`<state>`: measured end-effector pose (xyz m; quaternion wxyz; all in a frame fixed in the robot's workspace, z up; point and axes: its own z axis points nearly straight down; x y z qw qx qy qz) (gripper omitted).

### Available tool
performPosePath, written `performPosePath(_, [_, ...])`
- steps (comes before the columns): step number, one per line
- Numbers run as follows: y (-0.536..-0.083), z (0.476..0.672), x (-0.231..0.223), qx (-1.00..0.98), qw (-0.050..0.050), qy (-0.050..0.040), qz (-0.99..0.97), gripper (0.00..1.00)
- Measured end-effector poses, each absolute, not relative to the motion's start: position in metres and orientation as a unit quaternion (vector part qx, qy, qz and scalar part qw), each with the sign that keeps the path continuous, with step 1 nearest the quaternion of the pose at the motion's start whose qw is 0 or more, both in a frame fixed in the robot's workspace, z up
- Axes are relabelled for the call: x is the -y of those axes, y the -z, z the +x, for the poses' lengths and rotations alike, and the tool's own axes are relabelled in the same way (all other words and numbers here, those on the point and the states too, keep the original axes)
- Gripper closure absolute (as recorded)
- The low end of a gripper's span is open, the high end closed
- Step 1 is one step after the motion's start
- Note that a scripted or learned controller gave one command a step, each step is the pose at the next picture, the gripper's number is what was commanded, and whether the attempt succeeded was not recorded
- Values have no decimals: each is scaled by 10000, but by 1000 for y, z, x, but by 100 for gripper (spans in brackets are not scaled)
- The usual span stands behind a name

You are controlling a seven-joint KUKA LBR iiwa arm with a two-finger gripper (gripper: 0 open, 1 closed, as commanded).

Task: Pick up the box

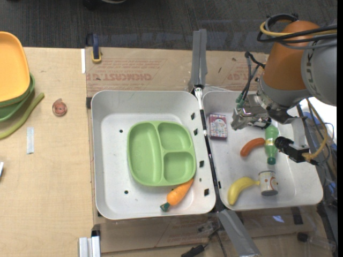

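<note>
The box is small, pink and purple, and lies flat in the right bin near its upper left corner, close to the divider. My gripper hangs over the same bin just to the right of the box, with a small gap between them. The orange-banded wrist rises above it toward the upper right. Nothing shows held in the gripper.
The right bin also holds an orange sausage-shaped toy, a green bottle, a banana and a small can. In the left bin are a green divided plate and a carrot. Yellow and green dishes sit far left.
</note>
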<state>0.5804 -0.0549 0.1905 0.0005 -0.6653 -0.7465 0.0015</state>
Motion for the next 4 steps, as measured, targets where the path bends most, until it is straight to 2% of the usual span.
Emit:
performPosePath(1, [-209,568,13,7126,5,-15,-7016,100])
performPosePath(4, [-232,569,17,7126,10,-58,-7016,100])
